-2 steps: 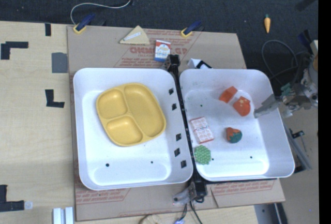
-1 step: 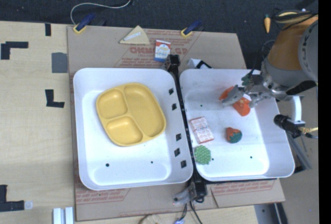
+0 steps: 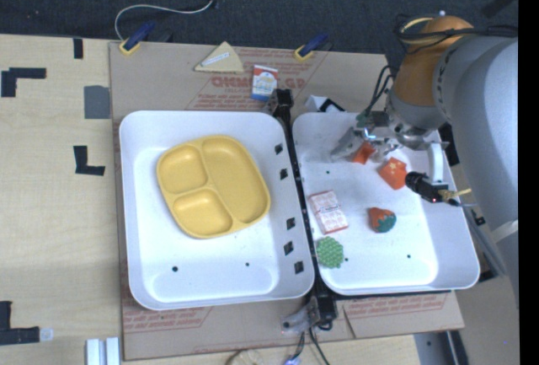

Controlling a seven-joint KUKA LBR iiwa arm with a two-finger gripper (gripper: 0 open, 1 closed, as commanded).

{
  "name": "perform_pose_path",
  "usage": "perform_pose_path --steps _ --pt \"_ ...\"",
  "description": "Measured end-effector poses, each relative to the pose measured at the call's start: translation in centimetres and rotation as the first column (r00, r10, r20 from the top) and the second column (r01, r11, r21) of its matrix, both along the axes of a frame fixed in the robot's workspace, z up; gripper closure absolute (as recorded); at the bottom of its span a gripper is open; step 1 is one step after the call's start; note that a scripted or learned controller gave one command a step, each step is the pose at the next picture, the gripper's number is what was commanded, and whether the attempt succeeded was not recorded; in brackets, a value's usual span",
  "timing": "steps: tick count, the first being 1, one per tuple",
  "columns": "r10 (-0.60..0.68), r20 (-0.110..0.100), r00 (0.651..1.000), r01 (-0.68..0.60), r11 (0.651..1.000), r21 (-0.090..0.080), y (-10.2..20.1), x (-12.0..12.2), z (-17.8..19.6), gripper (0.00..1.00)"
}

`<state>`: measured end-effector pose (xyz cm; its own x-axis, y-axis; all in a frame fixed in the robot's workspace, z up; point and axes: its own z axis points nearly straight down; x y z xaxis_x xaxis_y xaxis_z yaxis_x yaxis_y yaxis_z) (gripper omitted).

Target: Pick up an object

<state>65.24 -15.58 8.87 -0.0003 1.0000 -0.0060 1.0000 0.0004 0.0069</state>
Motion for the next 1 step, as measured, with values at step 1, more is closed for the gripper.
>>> perform_pose_path --steps 1 --pt "0.002 -0.001 1.000 -0.002 1.000 -0.001 0.01 0.01 1.02 1.00"
